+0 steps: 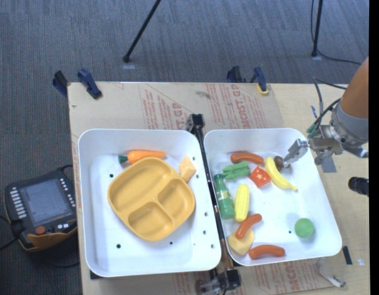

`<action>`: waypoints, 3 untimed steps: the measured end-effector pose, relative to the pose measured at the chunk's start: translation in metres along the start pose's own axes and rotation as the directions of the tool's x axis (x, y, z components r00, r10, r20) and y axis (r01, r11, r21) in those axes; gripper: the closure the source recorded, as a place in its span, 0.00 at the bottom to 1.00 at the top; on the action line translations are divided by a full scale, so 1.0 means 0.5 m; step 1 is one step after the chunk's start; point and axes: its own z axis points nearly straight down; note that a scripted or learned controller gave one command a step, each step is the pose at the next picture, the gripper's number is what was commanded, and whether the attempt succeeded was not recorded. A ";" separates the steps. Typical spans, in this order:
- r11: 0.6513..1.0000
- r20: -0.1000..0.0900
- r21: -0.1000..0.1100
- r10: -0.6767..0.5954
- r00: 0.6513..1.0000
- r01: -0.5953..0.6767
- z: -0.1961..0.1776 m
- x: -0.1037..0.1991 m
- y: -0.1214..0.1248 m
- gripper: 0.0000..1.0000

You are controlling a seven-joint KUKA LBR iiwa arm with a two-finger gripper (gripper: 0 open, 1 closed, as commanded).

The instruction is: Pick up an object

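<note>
My gripper (298,150) hangs over the upper right corner of the right bin (312,183), just above and to the right of a yellow banana (279,173) and a small brown piece (278,161). I see nothing held in it. Also in that bin are a red sausage (246,158), a red pepper chunk (260,176), green beans (236,171), a green bottle (223,196), a corn cob (241,202), a second sausage (247,225), a yellow fruit piece (241,242), a third sausage (266,251) and a green ball (304,227).
The left bin (91,226) holds a yellow divided plate (151,198), a carrot (143,156) and a cheese wedge (187,168). A teach pendant (40,208) lies on the floor to the left. Blue clamps (89,82) grip the bench's far edge.
</note>
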 end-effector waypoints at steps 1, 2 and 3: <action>0.999 -0.008 0.005 0.036 0.999 -0.036 0.237 -0.007 0.075 0.00; 0.999 -0.004 0.004 0.032 0.999 -0.032 0.214 -0.009 0.076 1.00; 1.000 -0.001 -0.002 0.028 1.000 -0.028 0.001 0.135 0.049 1.00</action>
